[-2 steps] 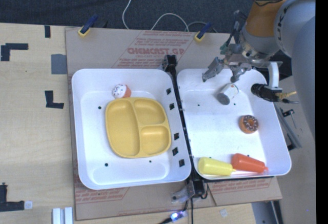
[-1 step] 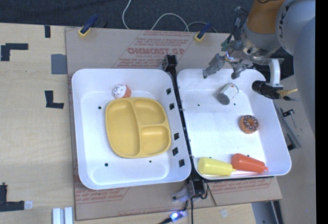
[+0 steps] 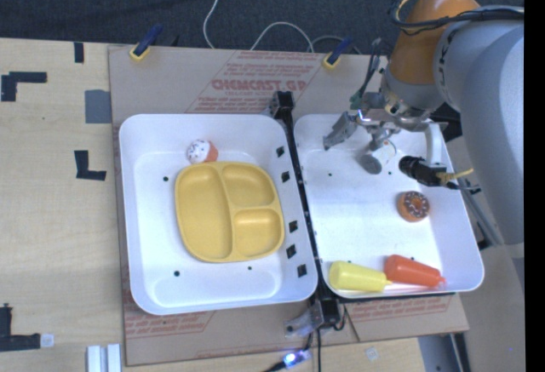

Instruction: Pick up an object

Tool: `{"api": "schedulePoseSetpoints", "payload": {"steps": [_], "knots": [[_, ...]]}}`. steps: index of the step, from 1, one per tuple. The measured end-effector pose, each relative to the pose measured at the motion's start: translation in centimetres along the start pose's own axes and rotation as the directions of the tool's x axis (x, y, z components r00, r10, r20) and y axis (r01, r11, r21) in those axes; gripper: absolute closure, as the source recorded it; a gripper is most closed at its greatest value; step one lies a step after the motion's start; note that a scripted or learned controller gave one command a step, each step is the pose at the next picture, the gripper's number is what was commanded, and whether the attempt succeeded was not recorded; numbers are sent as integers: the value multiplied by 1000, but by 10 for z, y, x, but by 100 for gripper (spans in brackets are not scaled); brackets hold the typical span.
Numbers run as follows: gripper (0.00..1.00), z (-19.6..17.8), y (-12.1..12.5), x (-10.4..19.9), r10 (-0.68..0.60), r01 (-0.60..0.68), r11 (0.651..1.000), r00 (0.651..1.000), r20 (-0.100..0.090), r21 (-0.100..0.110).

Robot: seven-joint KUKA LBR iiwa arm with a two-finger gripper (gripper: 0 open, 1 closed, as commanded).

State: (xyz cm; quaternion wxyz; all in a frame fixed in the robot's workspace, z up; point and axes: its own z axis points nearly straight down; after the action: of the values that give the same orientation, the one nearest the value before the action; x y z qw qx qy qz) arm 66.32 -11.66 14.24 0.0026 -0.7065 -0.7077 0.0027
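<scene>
Nearest the camera, at the front edge of the right bin (image 3: 443, 255), a yellow corn-like toy (image 3: 356, 277) lay touching the blunt end of an orange carrot (image 3: 414, 271), both along the front wall. Further back on the right side sat a small round brown donut (image 3: 413, 206), apart from everything. In the left bin (image 3: 140, 191) a yellow divided plate (image 3: 228, 210) filled the middle, with a small white-and-orange ball-like item (image 3: 201, 151) just behind its back-left corner. At the back of the right bin the gripper (image 3: 357, 145) hung over bare white floor, fingers spread wide, released, nothing between them; one finger (image 3: 339, 132) pointed left, the other (image 3: 373, 159) pointed down. The donut was the closest object, right and in front of the fingers, well clear of them. Grey arm (image 3: 485, 72) with orange band entered from the right.
</scene>
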Motion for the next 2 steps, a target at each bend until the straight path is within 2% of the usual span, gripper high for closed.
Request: {"api": "schedulePoseSetpoints", "payload": {"steps": [1,2], "knots": [[0,54,-1,1,0,0,1000,1000,1,-2],[100,41,0,2,-2,2,1000,1000,0,-5]]}}
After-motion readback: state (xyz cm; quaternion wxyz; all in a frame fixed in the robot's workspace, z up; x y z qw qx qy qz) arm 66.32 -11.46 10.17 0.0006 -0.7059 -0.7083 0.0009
